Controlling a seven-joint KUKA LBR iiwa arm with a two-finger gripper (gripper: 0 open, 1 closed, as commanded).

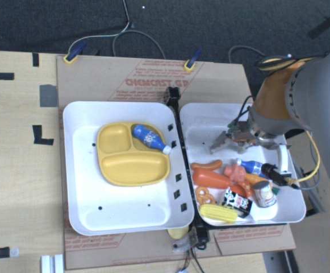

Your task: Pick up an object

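Orange carrot (pixel 214 179) lies just below the pincer (pixel 224 143).

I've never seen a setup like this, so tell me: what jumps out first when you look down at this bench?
The yellow divided plate in the left bin stands out, with a small blue bottle lying across its upper right part. In the right bin, a bright heap of toy food crowds the lower half, among it an orange carrot and a yellow corn cob. Above the heap hangs the gripper on the grey and orange arm.
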